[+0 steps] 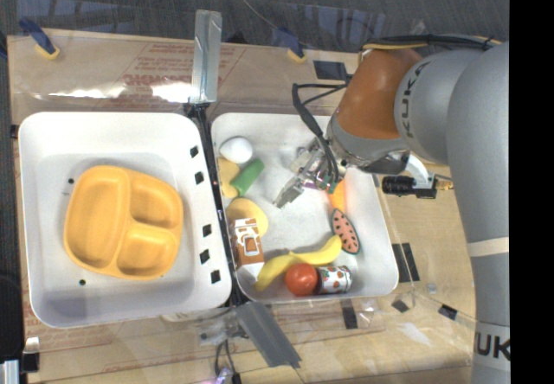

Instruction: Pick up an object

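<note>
Orange carrot-like piece (pixel 338 195) lies in your right white bin (pixel 381 235), just beside the metal gripper (pixel 299 183), its upper end hidden under the wrist. Whether the jaws are spread or pressed together, you cannot tell. A yellow banana (pixel 303 259) lies near the front wall.

arm (pixel 467 114): cut off right, bottom | orange item (pixel 338 195): part-hidden by end effector (pixel 299 183)

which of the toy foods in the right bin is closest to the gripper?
The orange carrot, just right of the gripper by the bin's right wall. The green cylinder, white egg, banana and tomato all lie farther off.
</note>
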{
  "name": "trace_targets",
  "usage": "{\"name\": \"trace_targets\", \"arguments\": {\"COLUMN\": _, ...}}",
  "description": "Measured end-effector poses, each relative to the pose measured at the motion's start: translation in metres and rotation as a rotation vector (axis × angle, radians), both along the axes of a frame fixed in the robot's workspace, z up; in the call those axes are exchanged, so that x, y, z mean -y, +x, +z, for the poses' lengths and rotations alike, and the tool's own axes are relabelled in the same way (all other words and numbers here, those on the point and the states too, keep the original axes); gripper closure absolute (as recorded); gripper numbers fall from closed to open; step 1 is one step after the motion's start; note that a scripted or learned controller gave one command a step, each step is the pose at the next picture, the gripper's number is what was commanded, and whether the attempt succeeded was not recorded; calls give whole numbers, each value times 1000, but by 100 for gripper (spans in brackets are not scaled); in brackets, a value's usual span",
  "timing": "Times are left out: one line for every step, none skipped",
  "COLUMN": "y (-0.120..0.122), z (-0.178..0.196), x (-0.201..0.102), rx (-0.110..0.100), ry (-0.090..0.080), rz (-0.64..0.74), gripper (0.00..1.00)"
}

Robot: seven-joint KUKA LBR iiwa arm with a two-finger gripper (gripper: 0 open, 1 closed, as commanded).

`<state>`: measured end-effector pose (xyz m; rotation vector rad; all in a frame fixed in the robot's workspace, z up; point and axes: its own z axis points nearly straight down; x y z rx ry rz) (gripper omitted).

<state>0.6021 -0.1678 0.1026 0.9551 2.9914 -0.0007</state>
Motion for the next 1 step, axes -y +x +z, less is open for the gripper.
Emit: {"name": "trace_targets", "arguments": {"y": 0, "z": 0, "x": 0, "rx": 0, "ry": 0, "rz": 0, "gripper": 0}}
